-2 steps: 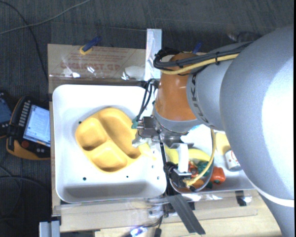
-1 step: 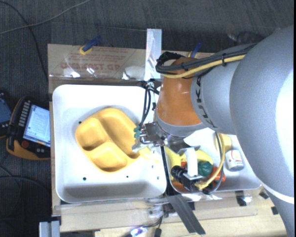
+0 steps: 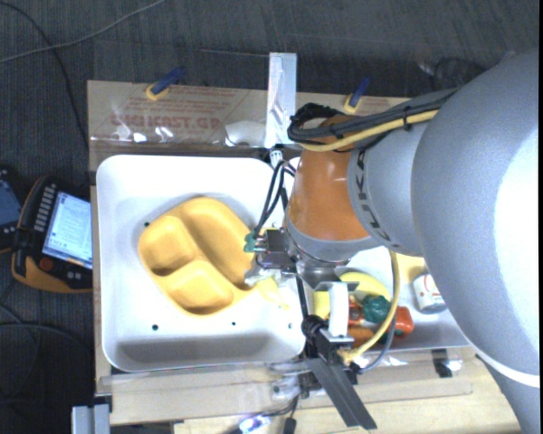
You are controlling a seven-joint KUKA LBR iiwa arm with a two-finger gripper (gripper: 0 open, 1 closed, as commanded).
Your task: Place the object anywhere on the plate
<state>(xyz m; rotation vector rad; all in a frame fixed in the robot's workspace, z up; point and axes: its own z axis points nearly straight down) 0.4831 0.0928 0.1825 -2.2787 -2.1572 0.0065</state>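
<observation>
A yellow plate (image 3: 192, 253) with divided compartments lies in the left white bin (image 3: 127, 333), towards its middle. The grey arm with its orange band reaches over the wall between the two bins. My gripper (image 3: 264, 262) hangs at the plate's right edge, seen from above with the wrist covering most of it. A small pale yellow thing (image 3: 271, 289) shows just below the gripper, beside the plate's rim; whether it is held cannot be made out.
The right bin (image 3: 416, 334) holds several toy items: a yellow piece (image 3: 369, 283), a green one (image 3: 376, 308), an orange one (image 3: 391, 324) and a small white item with red (image 3: 427, 289). The arm hides much of that bin.
</observation>
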